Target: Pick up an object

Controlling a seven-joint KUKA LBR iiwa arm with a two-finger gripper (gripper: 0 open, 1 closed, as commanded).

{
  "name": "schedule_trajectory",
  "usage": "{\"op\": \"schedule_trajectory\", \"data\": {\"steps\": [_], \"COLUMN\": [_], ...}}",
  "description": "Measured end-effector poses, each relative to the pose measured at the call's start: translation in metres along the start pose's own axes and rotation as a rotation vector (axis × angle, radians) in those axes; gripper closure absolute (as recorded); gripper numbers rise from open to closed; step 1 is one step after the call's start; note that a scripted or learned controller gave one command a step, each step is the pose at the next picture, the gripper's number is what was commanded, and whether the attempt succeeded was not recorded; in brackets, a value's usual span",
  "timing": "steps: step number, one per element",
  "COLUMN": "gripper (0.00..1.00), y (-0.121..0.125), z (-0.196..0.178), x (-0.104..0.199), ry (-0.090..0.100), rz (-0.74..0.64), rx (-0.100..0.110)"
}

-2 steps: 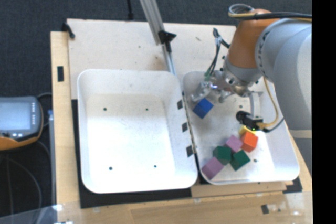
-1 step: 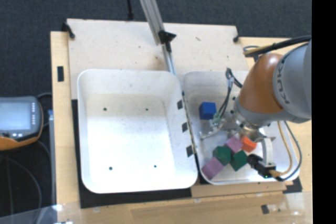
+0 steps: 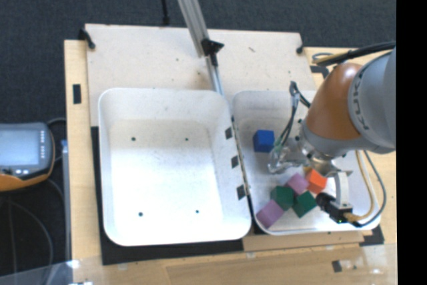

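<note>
Dark grey carpet surrounds a pale wooden bench [image 3: 133, 57], and on it sit two shallow white plastic bins side by side, the left bin [image 3: 107, 163] with nothing but specks on its floor and the right bin [image 3: 250, 107] crowded with small blocks. From the right, the grey arm with its orange band [image 3: 333, 103] leans low over the right bin, and its two-finger gripper [image 3: 283, 160] hangs near the bin's middle; the metal parts there blur together, so whether it is released or clenched I cannot tell, and I see no block caught in it. The nearest candidate looks to be the small blue cube [image 3: 264, 140], lying just beside the gripper, up and to the left toward the bins' shared wall. On the other side, toward the bin's near edge, a cluster sits close together: a pink block [image 3: 297, 182], an orange block [image 3: 317, 179], two dark green cubes [image 3: 283, 197] and a lilac block [image 3: 270, 213] by the near-left corner. I would judge the blue cube the easier target, since it stands apart from the others, and the cluster's tight packing leaves little room for a clean grab.
</note>
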State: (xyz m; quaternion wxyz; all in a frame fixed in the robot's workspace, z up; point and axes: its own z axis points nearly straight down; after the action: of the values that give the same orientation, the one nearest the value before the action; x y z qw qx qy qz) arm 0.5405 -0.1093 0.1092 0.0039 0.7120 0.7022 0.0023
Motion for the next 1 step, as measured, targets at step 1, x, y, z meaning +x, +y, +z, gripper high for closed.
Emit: {"op": "schedule_trajectory", "data": {"steps": [1], "gripper": [1.00], "y": [-0.0062], "z": [-0.0925], "x": [0.0692], "ry": [0.004], "rz": [-0.023], "rx": [-0.001]}}
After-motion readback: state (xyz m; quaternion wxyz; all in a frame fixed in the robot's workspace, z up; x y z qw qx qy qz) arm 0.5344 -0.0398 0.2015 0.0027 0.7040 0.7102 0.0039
